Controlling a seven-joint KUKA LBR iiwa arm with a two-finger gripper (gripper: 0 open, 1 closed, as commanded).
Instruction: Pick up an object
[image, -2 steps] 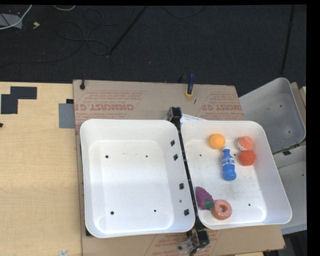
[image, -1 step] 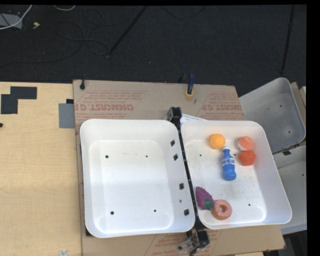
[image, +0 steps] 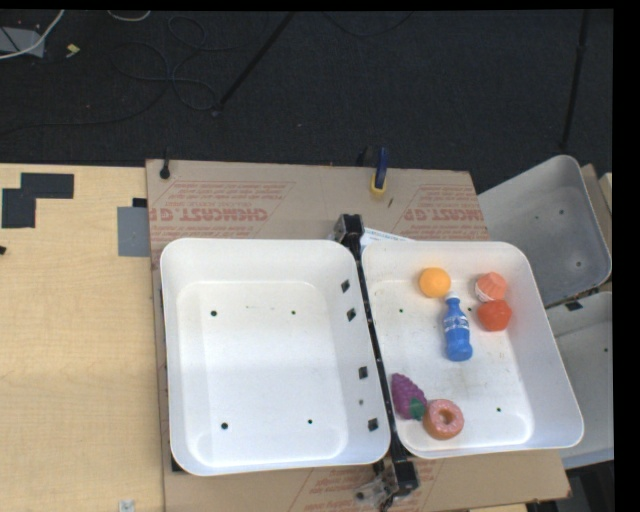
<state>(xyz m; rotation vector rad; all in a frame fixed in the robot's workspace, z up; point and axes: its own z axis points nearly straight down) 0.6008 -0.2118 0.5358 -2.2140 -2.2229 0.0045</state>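
Looking down on the bench, 2 shallow white bins sit side by side on a sheet of printed cardboard (image: 300, 200). The left bin (image: 190, 290) shows bare white floor with a few small dark holes. The right bin (image: 545, 400) holds 6 items. An orange ball (image: 434, 282) lies toward the far side. A blue bottle (image: 457, 330) stands or lies just below it, cap toward the ball. A red ball (image: 494, 316) sits just beside the bottle on its right, and a pale orange-and-white object (image: 489, 288) touches or nearly touches the red ball on its far side. A purple bunch of grapes (image: 407, 394) lies against the inner wall near the front, with a pink ring doughnut (image: 443, 419) just beside it. A blue-and-yellow clamp (image: 379, 171) grips the far edge of the cardboard. Gripper condition: cannot tell from this view.
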